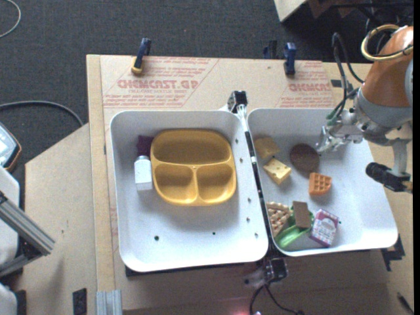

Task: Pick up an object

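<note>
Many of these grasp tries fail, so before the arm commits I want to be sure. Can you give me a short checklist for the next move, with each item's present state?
1. Gripper is over the right bin, where the small objects lie: ok.
2. A target lies close: the brown round piece sits just left of the gripper: ok.
3. Nothing between the fingers yet: cannot tell.
4. Target has room around it: the orange waffle and cheese wedge lie apart from it: ok.
5. Left bin's yellow tray is out of the arm's path: ok.
</note>
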`<act>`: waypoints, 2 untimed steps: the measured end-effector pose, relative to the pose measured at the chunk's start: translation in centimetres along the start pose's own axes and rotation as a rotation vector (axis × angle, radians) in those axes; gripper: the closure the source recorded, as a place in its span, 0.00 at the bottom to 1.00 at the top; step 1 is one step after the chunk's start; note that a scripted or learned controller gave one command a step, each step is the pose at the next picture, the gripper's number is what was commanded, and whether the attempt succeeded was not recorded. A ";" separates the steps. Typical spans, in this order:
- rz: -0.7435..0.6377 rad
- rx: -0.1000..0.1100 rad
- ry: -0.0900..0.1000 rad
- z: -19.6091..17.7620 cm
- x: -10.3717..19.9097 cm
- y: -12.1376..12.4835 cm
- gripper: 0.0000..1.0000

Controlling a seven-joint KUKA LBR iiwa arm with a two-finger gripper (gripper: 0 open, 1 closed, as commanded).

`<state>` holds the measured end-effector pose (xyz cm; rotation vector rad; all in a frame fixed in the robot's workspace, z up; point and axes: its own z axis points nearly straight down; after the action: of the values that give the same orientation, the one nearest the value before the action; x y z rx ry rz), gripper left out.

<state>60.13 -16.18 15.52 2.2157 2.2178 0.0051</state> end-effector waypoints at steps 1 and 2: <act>0.000 -0.003 -0.001 -6.2 -0.8 0.5 1.00; 0.000 0.002 0.001 -7.1 -0.8 0.6 1.00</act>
<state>60.68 -16.99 22.58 2.2170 2.2193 0.0031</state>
